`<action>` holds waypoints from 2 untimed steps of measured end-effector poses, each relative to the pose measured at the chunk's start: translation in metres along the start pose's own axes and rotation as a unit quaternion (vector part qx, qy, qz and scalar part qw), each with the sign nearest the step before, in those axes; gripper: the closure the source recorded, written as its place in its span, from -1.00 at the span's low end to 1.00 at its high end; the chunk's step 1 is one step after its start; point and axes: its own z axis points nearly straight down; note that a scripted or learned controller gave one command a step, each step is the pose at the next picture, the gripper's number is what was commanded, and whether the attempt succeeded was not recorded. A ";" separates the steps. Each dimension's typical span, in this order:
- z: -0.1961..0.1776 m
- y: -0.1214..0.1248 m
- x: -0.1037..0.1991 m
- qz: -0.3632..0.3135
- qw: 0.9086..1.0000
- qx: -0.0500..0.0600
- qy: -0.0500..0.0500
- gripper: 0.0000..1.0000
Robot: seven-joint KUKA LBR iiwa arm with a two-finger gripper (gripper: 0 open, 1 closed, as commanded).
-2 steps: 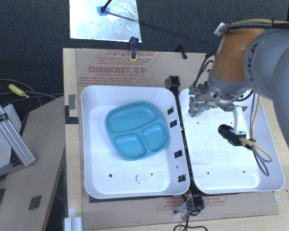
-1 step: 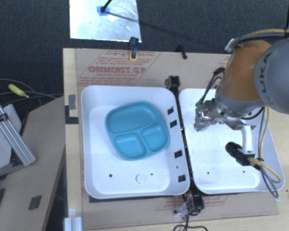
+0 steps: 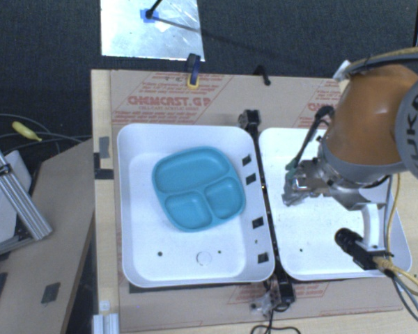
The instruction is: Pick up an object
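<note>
Blue plastic tray (image 3: 197, 188) w/ three compartments lies flat in the left white bin (image 3: 143, 256), roughly mid-bin, a bit toward the far side. Its long axis runs on a slant: from the near-left corner up to the far-right corner. The one big compartment sits along the far-left side; the two smaller ones sit along the near-right side, facing the divider btwn the bins.

The hand (image 3: 296, 186) is over the right white bin (image 3: 313, 256), near that bin's left edge, just across the black-clipped divider from the tray. So the tray lies to the hand's left in the camera view, apart from it, not touching. Metal bits of the hand are visible but small and blurred; whether it's open or closed can't be told, and nothing can be made out in it.

Grey arm w/ orange band (image 3: 369, 113) comes in from the right and covers much of the right bin's far-right part. A black cable end (image 3: 355, 248) hangs below it over the bin floor.

Both bins sit on a cardboard-covered surface (image 3: 167, 99) w/ red print.
</note>
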 end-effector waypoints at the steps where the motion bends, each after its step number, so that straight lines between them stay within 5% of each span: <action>1: 0.006 0.002 0.064 -0.002 1.000 0.001 0.000 1.00; 2: 0.034 0.002 0.128 -0.001 1.000 0.003 0.000 1.00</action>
